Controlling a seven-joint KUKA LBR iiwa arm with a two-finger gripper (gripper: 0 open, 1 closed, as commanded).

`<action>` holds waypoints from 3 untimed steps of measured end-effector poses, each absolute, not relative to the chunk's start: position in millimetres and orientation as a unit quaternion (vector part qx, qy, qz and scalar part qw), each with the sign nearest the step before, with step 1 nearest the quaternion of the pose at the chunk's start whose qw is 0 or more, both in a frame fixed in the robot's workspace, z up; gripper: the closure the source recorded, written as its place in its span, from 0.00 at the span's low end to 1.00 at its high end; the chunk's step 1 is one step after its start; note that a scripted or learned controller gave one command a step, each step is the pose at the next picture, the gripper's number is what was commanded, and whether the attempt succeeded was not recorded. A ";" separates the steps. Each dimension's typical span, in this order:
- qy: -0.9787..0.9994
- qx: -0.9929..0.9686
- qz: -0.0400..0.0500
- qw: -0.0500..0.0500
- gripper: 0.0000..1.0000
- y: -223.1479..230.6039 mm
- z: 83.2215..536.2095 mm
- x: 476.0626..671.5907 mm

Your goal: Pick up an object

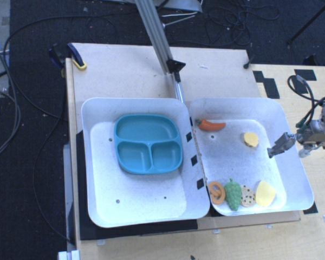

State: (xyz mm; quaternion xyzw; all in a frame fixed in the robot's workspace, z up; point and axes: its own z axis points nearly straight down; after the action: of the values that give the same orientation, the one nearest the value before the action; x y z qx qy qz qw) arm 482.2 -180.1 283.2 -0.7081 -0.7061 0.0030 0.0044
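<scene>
The right bin (292,161) holds an orange carrot-like piece (212,125) at its far left. A small yellow piece (251,140) lies toward the bin's middle. Along the front edge lie a pretzel (216,192), a green bumpy piece (233,194), a brown cookie (247,196) and a yellow piece (265,193). My gripper (280,144) hangs at the bin's right rim, to the right of the small yellow piece, with nothing visibly held.
The left bin (97,199) holds a blue divided plate (148,144). A metal pole (154,28) slants down to the gap between the bins. Cables lie on the dark floor beyond the bench.
</scene>
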 end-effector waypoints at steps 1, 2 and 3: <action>-0.707 -0.707 0.000 0.000 0.00 -179.6 288.5 484.1; -0.707 -0.707 0.001 0.002 0.00 -178.4 227.2 490.6; -0.707 -0.707 0.001 0.003 0.00 -174.0 164.0 487.5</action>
State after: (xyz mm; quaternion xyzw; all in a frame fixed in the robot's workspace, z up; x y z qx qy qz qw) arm 487.5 -174.0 164.0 -0.7074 -0.7068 0.0012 0.0025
